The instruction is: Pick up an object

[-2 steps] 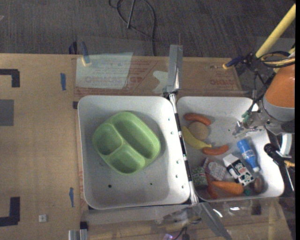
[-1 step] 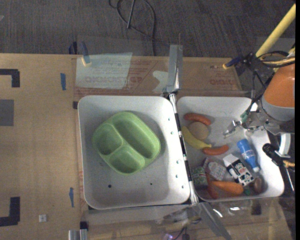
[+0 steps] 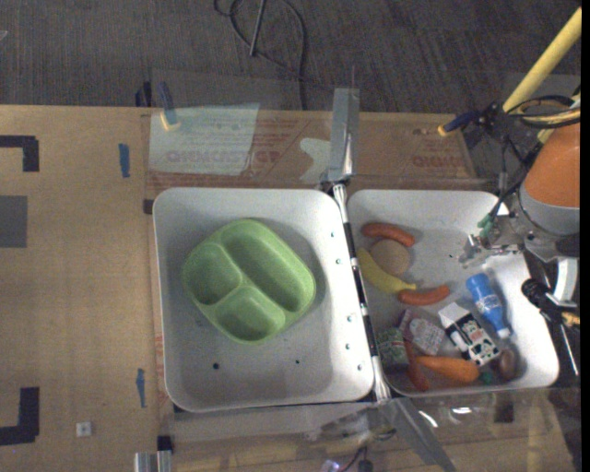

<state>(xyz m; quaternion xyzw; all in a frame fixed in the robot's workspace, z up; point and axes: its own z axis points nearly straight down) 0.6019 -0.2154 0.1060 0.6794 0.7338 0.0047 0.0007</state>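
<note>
Right bin [image 3: 442,207], blue bottle [image 3: 487,306] below jaws [image 3: 476,241]

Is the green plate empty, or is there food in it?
Empty. The green plate shows bare compartments; the toy food lies in the other bin.

Robotics lab bench — plywood top [image 3: 74,277] with black tape markers [image 3: 20,152], two white bins [image 3: 175,304], toy food [image 3: 406,267], loose cables [image 3: 253,28] on grey carpet [image 3: 92,46] — industrial arm [image 3: 553,184] alongside.
</note>
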